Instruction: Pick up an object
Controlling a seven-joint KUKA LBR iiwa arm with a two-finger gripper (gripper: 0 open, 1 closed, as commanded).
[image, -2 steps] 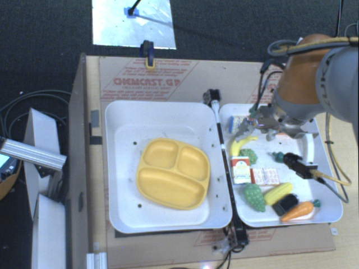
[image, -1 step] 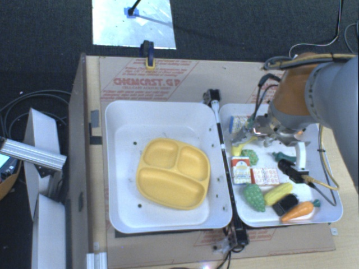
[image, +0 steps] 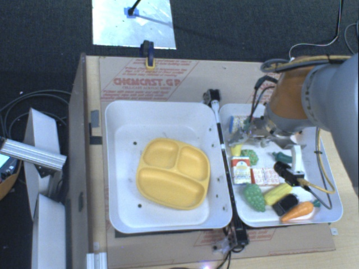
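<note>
The right bin (image: 331, 198) holds several toy foods. Among them are a red and white carton (image: 241, 170), a green bunch of grapes (image: 254, 197), a yellow piece (image: 277, 194), a black block (image: 285, 205) and an orange carrot (image: 299, 210). My gripper (image: 245, 132) reaches down into the far left part of this bin. It sits beside a small pale box (image: 238, 122) and just above a small yellow item (image: 236, 149) and a green broccoli piece (image: 250, 157). Nothing can be made out held in it.
The left bin (image: 120, 150) holds a yellow compartment tray (image: 174, 172). A second carton (image: 265, 176) and a teal item (image: 282, 157) lie mid-bin on the right. The arm (image: 320, 91) covers the right bin's far right corner. A black clamp (image: 213, 97) stands between the bins.
</note>
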